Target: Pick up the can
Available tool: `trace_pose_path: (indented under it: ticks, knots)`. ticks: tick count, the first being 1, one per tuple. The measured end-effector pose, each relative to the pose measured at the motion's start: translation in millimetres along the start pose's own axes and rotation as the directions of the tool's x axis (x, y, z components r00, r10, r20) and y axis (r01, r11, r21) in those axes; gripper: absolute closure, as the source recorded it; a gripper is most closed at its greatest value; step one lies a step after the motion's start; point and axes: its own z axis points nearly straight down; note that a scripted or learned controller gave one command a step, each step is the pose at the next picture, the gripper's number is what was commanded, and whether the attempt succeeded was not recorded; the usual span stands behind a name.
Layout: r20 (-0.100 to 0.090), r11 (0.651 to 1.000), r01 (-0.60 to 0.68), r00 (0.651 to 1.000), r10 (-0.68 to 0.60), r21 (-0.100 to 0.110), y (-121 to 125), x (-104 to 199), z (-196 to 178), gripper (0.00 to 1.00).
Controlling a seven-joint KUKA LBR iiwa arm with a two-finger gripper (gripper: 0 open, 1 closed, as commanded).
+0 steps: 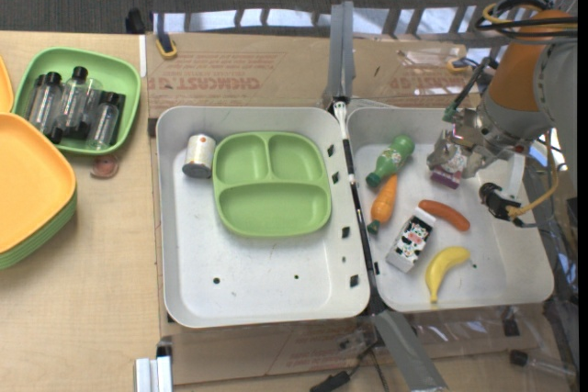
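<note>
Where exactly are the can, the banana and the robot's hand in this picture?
Small silver metal can (197, 154): camera view, on its side wall.
Yellow curved banana (444, 268): camera view, mid-body.
Robot's hand (452, 168): camera view, between its fingertips, over the right bin.

- Two white bins (175, 271)
- One can (197, 155)
- One green divided plate (271, 182)
- One green bottle (390, 159)
- One carrot (384, 202)
- One banana (443, 268)
- One sausage (445, 214)
- One small carton (411, 241)

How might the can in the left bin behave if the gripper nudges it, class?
The can lies on its side beside the green divided plate, so it would probably roll. Its smooth-looking metal may slip between fingers. The gripper hovers over the right bin.
</note>
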Motion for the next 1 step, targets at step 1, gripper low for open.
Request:
trace_pose_path:
  ticks: [1]
  knots:
    - [-0.002,0.999,0.039,0.999,-0.039,-0.002,31.1,21.2,-95.9,1.0]
